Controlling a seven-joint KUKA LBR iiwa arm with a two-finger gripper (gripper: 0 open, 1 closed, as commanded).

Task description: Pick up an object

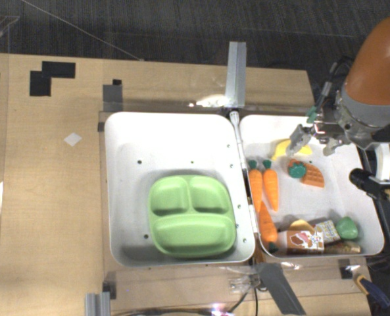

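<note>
Two white bins sit side by side on the desk (pixel 43 196). Left bin (pixel 125 150) holds a green divided tray (pixel 191 214). Right bin (pixel 372 242): three carrots (pixel 267 193), orange wedge (pixel 310 174), yellow piece (pixel 288 148), brown bottle (pixel 306 237), green ball (pixel 347 228). End effector (pixel 316 137) hovers over the yellow piece, fingers spread, gripping nothing.

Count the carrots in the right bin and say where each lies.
3. Two carrots lie side by side against the right bin's left wall; a third lies just below them. More may be hidden under the clutter.
</note>
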